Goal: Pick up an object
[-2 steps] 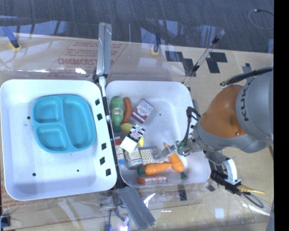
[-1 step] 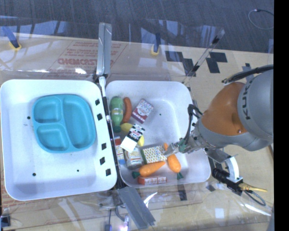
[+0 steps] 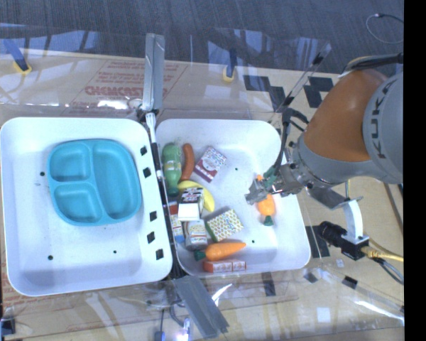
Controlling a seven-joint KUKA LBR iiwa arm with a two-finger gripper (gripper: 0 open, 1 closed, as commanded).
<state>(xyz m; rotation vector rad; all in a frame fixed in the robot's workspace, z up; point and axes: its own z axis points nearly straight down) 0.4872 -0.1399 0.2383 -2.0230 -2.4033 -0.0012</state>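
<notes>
1. The grey arm with the orange band (image 3: 348, 119) reached in from the right; its two-finger gripper (image 3: 259, 189) hung low over the right-hand shallow white bin (image 3: 252, 137), toward that bin's right wall.
2. Tool state — cannot tell: the tip was small and blurred.
3. A small orange toy piece with a green end (image 3: 268, 208) lay just beside and below the tip. Whether they touched could not be made out, so no hold is recorded.
4. The other candidates lay well apart to the left in the same bin: an orange plastic carrot (image 3: 225, 249), a yellow banana (image 3: 197, 190), a green bottle (image 3: 172, 165) and a red-and-white carton (image 3: 211, 163).
5. The left white bin (image 3: 21, 261) held a blue three-compartment tray (image 3: 94, 180).
6. Judgement: the step looked like the descent onto the orange piece — the next move would call for a centred closure and a straight lift clear of the wall.
</notes>
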